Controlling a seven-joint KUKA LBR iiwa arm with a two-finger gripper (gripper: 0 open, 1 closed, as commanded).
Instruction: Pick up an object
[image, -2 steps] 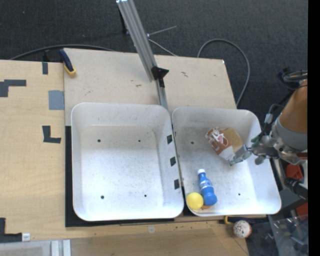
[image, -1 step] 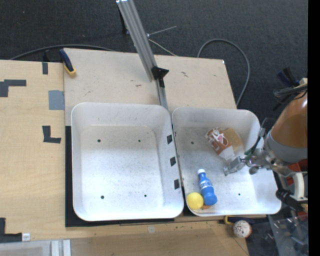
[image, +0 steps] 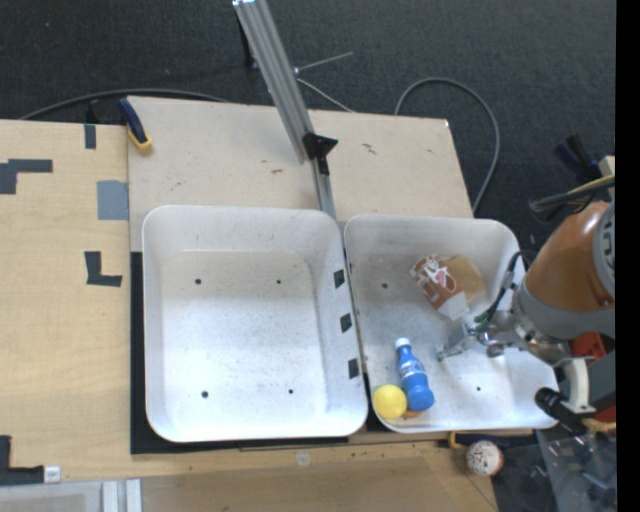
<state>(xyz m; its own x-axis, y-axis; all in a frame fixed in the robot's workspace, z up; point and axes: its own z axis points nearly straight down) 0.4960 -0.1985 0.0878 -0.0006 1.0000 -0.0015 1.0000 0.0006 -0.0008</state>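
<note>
I'm looking down on a pale wooden tabletop (image: 60, 330) over dark carpet, with two shallow white bins set side by side. The right bin (image: 495, 238) holds everything worth picking. A small blue bottle (image: 412, 376) with a white cap lies on its side near the bin's front edge, and a yellow ball (image: 389, 401) sits touching its lower end, in the front left corner. A crumpled brown-and-red packet (image: 443, 281) lies toward the back of the bin, well apart from those two. The left bin (image: 240, 320) sits beside it.

My end effector (image: 462, 345) is low inside the right bin, between the packet and the bottle, with the arm coming over the right rim. I see nothing between its fingers, and I cannot tell whether they are apart or together.

I'd judge the bottle the nearest candidate. To grasp it cleanly I'd turn the fingers across its narrow width and come down on its middle, away from the ball, so it doesn't roll.

The packet's red-and-white print is too blurred for me to read, and the bottle shows no legible label.
</note>
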